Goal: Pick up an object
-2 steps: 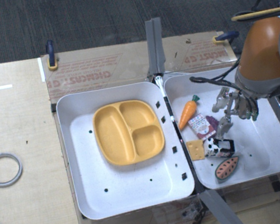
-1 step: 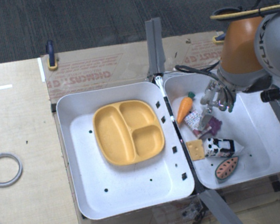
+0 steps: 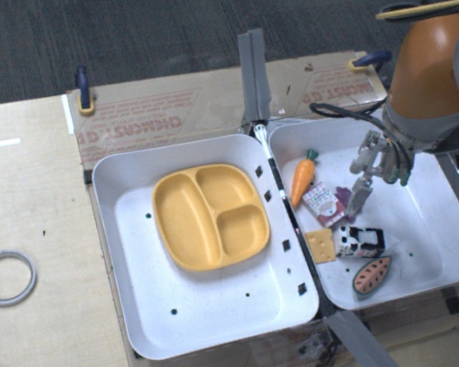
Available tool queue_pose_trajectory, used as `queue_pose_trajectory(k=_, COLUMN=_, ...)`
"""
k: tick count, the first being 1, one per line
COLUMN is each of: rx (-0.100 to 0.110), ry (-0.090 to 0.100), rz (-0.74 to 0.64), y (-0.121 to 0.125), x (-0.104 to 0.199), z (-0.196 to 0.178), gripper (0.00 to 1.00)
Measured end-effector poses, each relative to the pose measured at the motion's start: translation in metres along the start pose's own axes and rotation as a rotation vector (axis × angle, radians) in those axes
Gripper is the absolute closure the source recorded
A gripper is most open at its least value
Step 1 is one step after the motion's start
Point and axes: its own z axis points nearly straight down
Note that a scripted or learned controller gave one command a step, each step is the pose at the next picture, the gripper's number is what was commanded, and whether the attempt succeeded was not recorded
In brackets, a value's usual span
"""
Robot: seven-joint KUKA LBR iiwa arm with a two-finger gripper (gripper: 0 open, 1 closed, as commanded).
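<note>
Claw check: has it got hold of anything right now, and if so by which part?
Nothing is held. The claw hangs open above the right bin, with the carrot and pink packet lying apart from it on the bin floor.

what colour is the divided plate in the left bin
Yellow-orange all over. The divided plastic plate with three compartments shows best in the overhead camera view.

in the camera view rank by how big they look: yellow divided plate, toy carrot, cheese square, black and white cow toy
1. yellow divided plate, by far the largest
2. toy carrot
3. black and white cow toy
4. cheese square
The last two look close in size, so their order is unsure.
</note>
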Motion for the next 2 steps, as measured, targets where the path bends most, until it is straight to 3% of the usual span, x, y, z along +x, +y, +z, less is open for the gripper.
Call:
queue_pose_trajectory(k=1, rx=-0.002, ry=-0.003, rz=0.115, y=0.022, x=-0.013, z=0.051, gripper=0.0)
queue_pose_trajectory(k=2, rx=0.0, ry=-0.001, rz=-0.022, y=0.024, x=0.034, z=-0.045, gripper=0.0)
